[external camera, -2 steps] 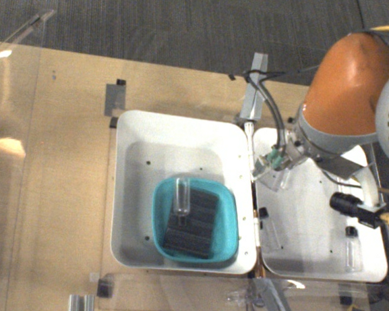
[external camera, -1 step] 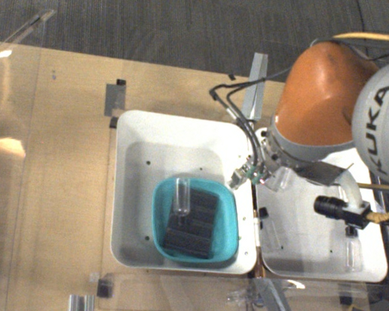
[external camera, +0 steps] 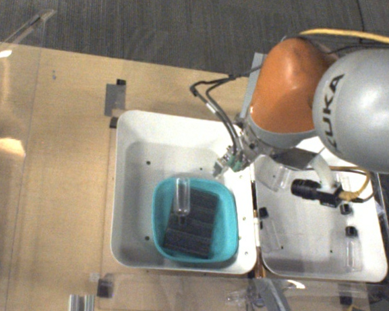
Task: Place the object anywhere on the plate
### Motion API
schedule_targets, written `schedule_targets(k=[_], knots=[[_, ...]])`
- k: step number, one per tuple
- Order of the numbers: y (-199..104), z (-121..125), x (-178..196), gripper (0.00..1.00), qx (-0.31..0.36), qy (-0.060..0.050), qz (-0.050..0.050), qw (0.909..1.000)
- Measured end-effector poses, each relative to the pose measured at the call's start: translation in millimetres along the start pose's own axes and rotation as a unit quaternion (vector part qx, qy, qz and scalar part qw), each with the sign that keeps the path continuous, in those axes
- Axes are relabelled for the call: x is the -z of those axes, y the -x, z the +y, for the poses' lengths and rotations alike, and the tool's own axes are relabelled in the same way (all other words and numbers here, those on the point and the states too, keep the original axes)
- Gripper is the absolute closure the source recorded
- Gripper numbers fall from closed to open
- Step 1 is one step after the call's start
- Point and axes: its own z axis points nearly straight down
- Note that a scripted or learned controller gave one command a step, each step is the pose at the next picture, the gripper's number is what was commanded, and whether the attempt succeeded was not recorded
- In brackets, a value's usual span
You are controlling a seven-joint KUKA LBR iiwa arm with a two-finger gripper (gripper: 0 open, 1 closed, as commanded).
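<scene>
A teal square plate (external camera: 228, 219) sits in the left bin (external camera: 133, 200), toward its front right. On the plate lies a dark ridged block (external camera: 193, 229). A clear tube-like object (external camera: 182, 196) rests at the plate's back left, partly on the block. My gripper (external camera: 226, 164) pokes out from under the orange wrist just behind the plate's back right corner, above the bin floor. Most of it is hidden by the arm, and I see nothing held in it.
The right bin (external camera: 320, 264) holds a black cylindrical part with a cable (external camera: 311, 191), small dark bits (external camera: 351, 231) and a clear tube (external camera: 352, 253). The arm's bulk (external camera: 349, 90) hangs over the wall between the bins. A wooden bench (external camera: 44, 172) lies left.
</scene>
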Motion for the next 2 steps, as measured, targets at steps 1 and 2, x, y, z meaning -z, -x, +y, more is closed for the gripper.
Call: schedule_targets(k=[1,2], knots=[[6.1,50.7,-27.7,1.00,0.065,0.001,0.000,0.9979],[-1.3,98.1,-22.4,1.00,0.115,0.002,-0.001,0.9934]])
